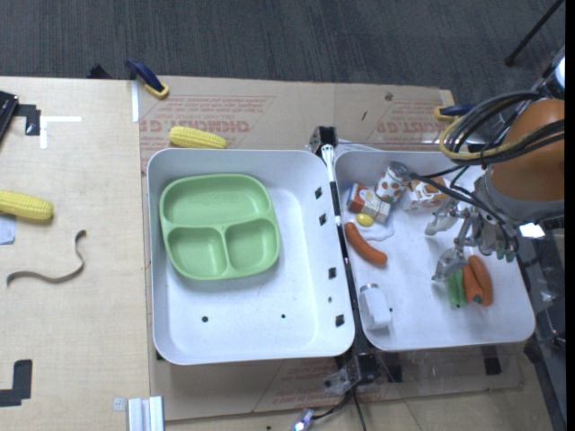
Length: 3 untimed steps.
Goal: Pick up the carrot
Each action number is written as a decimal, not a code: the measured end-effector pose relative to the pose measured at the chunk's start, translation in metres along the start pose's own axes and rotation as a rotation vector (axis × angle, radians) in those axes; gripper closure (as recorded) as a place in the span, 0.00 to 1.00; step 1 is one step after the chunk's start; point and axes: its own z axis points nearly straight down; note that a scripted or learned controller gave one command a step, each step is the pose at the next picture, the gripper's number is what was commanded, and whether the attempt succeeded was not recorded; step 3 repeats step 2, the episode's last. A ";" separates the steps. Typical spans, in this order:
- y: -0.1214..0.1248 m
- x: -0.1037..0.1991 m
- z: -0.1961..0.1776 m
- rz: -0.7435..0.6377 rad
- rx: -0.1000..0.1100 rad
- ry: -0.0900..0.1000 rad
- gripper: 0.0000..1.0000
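Gripper (pixel 454 257) hangs just left of the carrot (pixel 478 280), fingers spread apart, wrist cables blurring its upper part.

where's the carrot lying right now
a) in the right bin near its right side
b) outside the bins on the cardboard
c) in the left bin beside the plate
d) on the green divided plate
a: the carrot lies in the right bin, close under the pincer.

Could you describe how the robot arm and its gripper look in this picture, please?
The arm is grey with a rounded orange band above the wrist. Black cables loop around it. The gripper is silvery metal, with thin fingers.
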 end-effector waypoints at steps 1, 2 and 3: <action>0.055 0.072 0.001 0.071 -0.002 0.006 0.00; 0.077 -0.008 0.000 0.060 -0.002 0.001 0.00; 0.077 -0.008 0.000 0.060 -0.002 0.001 0.00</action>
